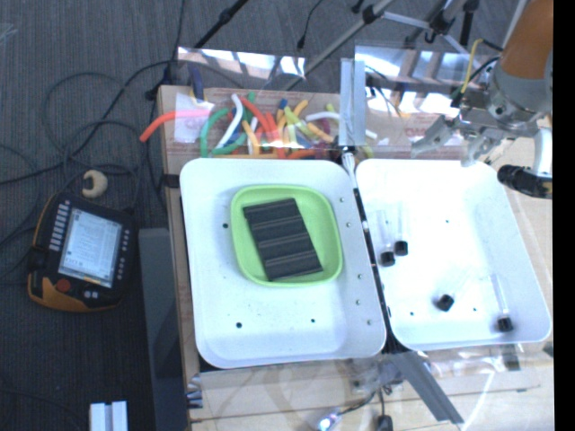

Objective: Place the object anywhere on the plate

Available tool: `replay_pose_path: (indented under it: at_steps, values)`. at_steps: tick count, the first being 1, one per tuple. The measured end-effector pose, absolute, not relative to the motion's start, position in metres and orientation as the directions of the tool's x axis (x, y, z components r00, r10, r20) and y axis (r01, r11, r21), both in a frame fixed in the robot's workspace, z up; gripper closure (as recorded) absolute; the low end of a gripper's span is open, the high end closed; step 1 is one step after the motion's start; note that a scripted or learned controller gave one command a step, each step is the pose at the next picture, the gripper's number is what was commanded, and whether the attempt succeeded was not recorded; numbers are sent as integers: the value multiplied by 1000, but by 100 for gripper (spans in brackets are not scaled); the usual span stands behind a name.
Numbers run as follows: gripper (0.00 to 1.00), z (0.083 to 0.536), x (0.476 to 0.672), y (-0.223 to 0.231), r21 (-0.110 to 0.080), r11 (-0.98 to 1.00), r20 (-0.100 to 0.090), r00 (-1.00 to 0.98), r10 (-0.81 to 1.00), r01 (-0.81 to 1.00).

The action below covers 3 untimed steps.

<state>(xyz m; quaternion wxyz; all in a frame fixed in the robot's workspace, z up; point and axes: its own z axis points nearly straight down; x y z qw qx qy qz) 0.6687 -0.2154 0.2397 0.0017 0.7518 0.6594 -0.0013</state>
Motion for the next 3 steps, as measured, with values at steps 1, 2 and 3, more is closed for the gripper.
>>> replay_pose_path:
  at_steps: [1,2,3]
  values:
    - [0,240,669,-215,0,-114,-4,114,993,994]
    - [0,249,670,-217,1,-137,-2,137,991,991]
    - [0,254,669,-217,1,-186,-1,186,983,983]
